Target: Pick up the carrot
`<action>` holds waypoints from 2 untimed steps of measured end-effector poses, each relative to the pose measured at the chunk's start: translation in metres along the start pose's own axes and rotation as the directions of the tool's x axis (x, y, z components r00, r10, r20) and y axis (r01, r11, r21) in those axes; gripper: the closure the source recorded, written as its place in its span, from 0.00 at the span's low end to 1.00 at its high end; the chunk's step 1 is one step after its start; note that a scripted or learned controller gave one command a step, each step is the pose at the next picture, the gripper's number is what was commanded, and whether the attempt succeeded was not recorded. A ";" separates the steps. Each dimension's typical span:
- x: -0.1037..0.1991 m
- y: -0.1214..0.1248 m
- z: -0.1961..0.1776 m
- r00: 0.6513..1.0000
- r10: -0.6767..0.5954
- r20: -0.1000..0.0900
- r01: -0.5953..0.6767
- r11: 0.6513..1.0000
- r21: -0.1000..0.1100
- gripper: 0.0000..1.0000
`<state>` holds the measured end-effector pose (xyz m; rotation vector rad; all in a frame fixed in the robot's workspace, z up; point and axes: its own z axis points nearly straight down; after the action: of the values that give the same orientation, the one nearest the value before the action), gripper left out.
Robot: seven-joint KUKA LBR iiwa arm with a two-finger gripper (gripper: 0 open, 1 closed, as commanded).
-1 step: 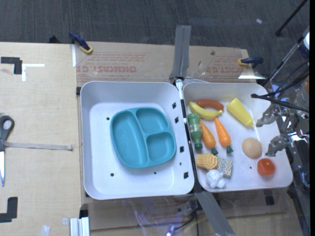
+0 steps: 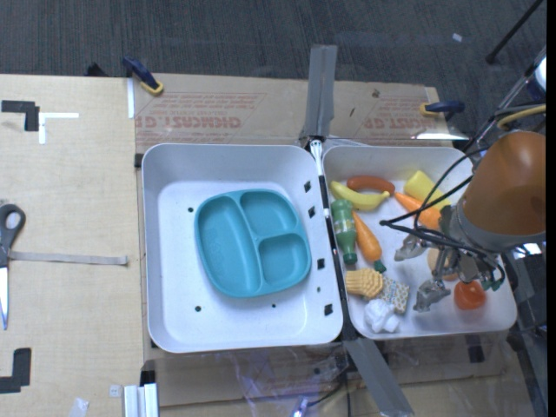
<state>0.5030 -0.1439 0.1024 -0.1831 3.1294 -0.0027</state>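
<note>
Starting at the left of the frame: a pale wooden tabletop (image 2: pixel 69 302) with a pair of scissors (image 2: pixel 7 250) at the edge. Next comes the left white plastic bin (image 2: pixel 161 320), shallow and glossy, holding a teal moulded plastic plate with three compartments (image 2: pixel 252 241).

The right white bin (image 2: pixel 499 324) is the crowded one. The orange plastic toy carrot (image 2: pixel 368 239) lies in its left half, just right of a green toy bottle (image 2: pixel 344 230), below a yellow toy banana (image 2: pixel 359 200) and above a bumpy yellow corn cob (image 2: pixel 364 282). It's a tapered cone, smooth and probably hollow, so I'd guess light, stiff and a bit slippery. Best bet is pinching across the thick middle, since the taper could make it squirt out near the tip. The neighbours are close, so not much room.

Further right, the metal two-finger gripper (image 2: pixel 426 276) hangs over the bin with jaws spread apart and holding nothing, well to the right of the carrot, near a red toy tomato (image 2: pixel 470 294).
</note>
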 end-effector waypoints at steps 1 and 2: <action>-0.065 -0.044 0.010 0.989 0.150 -0.002 -0.150 0.989 0.000 0.00; -0.068 -0.043 -0.001 0.989 0.146 0.004 -0.146 0.989 0.002 1.00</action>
<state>0.5752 -0.1785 0.1039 0.0470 3.1303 -0.0046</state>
